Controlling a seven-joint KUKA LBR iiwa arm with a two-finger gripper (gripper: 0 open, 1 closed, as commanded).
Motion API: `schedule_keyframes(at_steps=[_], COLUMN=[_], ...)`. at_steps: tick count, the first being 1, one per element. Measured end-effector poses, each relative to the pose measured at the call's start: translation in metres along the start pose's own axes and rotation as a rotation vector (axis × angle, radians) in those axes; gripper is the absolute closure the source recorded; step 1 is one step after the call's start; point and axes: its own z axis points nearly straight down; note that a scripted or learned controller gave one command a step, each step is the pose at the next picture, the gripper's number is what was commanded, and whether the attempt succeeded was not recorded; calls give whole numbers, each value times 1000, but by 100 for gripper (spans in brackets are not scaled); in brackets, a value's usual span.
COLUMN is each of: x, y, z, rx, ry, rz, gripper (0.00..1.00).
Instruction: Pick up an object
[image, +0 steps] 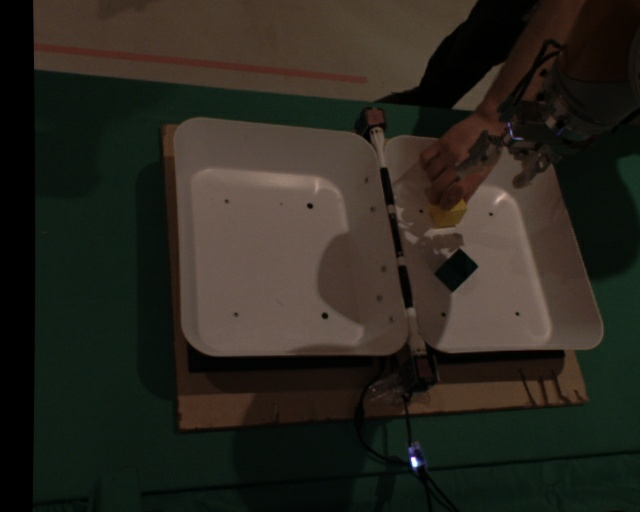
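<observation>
Here, the left bin (280, 235) lies beside the right bin (520, 270), where a dark square object (456, 270) sits below a yellow object (447, 213) under a person's hand (455, 165); the gripper (530, 140) hovers at the far right, its state unclear.

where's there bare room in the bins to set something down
The left white bin has an open floor. In the right white bin, the lower right is free; it is crowded near the divider, by the yellow lump, dark teal square and end effector.
</observation>
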Motion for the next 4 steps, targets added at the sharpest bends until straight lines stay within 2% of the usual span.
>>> schedule_keyframes(at_steps=[1,2,3,4], x=[0,-2,-5,-6], y=[0,-1,-1,1], z=[0,61,101,144], rx=[0,5,5,-5], ry=[0,0,0,-1], rz=[0,1,1,1], gripper=[0,0,0,0])
